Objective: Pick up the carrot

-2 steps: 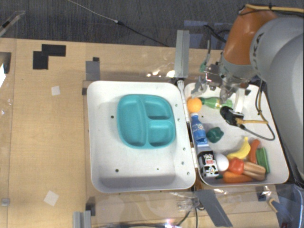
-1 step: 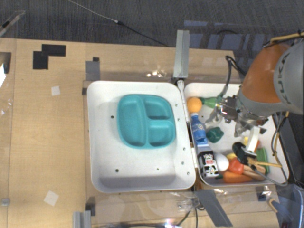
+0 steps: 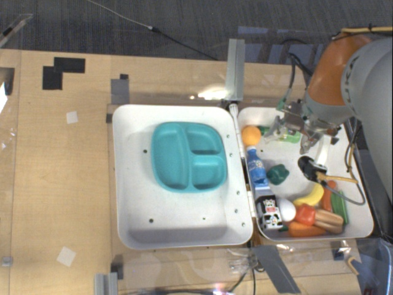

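Carrot lying flat at the near edge of the right bin.

The carrot point(image 3: 305, 229) is orange and smooth, lying on its side roughly along the bin's near wall. Its upper edge is tucked under neighbouring items, so only the lower length shows clearly.

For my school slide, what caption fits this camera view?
Robot end effector hovers over the toy-filled right bin; carrot waits at its front edge.
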You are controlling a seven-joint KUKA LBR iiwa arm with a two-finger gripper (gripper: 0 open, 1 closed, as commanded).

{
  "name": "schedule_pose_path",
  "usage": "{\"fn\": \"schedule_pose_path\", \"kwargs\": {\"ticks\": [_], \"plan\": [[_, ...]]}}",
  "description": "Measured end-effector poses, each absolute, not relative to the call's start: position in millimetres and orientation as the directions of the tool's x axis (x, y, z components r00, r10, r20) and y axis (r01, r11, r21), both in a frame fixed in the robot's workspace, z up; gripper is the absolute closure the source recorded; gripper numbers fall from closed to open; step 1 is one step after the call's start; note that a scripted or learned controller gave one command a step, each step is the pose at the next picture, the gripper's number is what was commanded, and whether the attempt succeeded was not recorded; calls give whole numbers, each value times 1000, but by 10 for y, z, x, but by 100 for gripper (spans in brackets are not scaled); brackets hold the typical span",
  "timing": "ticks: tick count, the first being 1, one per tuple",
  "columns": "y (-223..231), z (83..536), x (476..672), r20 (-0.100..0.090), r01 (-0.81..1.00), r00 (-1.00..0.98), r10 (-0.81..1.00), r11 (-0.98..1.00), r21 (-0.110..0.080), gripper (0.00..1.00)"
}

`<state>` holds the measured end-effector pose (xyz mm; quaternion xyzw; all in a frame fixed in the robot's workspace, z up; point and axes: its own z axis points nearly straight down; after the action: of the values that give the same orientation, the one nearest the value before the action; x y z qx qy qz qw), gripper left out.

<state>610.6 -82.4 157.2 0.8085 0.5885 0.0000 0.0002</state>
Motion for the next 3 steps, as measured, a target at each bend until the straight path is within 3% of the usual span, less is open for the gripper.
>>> {"fn": "schedule_pose_path", "kwargs": {"ticks": [1,2,3], "plan": [[-287,1867,6446,4,972,234,972,-234,6,0],[-843,881,6553,1,971,239,971,-239,9,0],[-821,999,6561,2,972,233,972,-233,10,100]]}}
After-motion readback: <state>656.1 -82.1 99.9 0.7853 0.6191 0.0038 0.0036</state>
